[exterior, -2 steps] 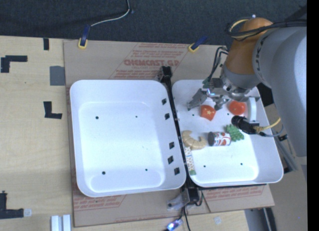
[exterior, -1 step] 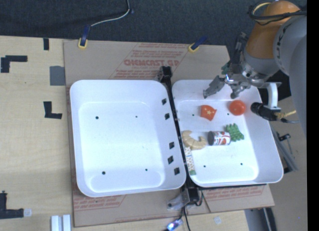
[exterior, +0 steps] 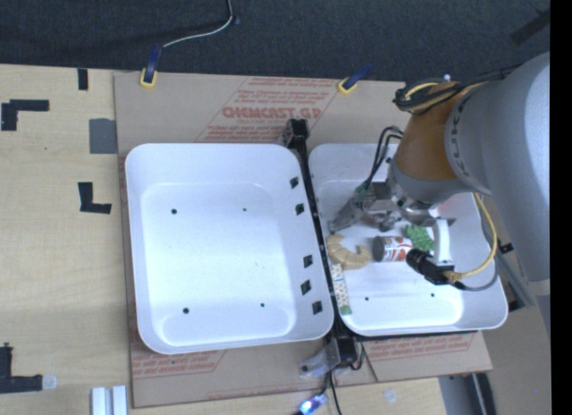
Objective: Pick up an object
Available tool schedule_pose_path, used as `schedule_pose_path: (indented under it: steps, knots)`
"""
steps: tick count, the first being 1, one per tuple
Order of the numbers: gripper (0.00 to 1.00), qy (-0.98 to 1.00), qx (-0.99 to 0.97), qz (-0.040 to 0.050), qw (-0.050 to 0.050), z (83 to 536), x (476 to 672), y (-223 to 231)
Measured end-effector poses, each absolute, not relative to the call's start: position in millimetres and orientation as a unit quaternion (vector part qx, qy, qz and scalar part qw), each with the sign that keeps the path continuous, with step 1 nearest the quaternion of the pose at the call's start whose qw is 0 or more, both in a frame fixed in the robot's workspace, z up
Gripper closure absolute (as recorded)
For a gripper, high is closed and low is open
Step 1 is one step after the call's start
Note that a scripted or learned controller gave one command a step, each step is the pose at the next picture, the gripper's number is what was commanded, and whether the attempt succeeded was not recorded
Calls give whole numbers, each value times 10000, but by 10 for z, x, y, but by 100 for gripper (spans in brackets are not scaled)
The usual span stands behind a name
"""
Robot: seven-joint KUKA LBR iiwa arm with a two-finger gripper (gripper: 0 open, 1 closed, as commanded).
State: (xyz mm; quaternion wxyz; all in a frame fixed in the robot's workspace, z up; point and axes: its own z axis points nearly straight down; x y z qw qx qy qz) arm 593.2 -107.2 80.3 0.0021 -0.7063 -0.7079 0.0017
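Grey arm point(exterior: 500, 136) over right bin point(exterior: 393, 310), fingers' point(exterior: 357, 216) state unclear, tan object point(exterior: 347, 254) beside.

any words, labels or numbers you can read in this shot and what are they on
"CHEMCAST GP", red print on the brown cardboard sheet under the two bins, behind the left white bin.
Fainter red print repeats at the cardboard's front edge; too blurred to read.
The small red and white tube in the right white bin bears a label; too small to read.
The strip with green and brown print along that bin's left wall: unreadable.
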Motion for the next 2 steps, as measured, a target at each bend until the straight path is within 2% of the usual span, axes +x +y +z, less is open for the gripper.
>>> schedule_pose_path:
  steps: [1, 2]
  knots:
    - [0, -7101, -7041, -36, -17, 1908, 5709, -384]
    - [100, -7082, -7060, 8, 11, 1936, 5692, -424]
